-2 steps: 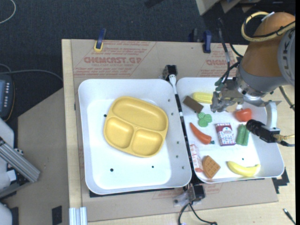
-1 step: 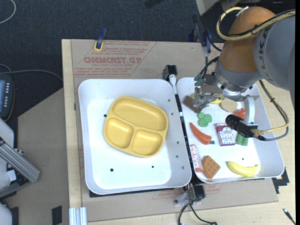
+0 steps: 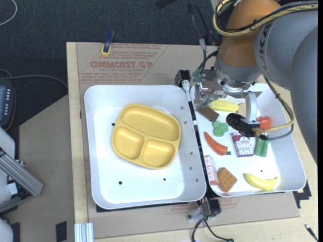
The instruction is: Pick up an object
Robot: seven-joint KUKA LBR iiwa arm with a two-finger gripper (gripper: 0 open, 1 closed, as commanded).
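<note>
My gripper (image 3: 203,98) hangs over the far left corner of the right bin (image 3: 290,155), under the grey arm with its orange band. Just below it lie a brown flat piece (image 3: 207,114) and a yellow toy (image 3: 224,105). Nearer the front are a green broccoli (image 3: 220,129), a red pepper (image 3: 216,143), a purple-and-white box (image 3: 244,145), a green piece (image 3: 261,148) and an orange piece (image 3: 265,121). A banana (image 3: 261,181), a waffle (image 3: 226,179) and a small packet (image 3: 208,166) lie by the front rim. Nothing shows held in the gripper.
The left bin (image 3: 101,175) holds a yellow divided plate (image 3: 146,135). A ridge where the two bins meet (image 3: 194,135) runs just left of the gripper. Cardboard (image 3: 126,59) lies behind the bins.
</note>
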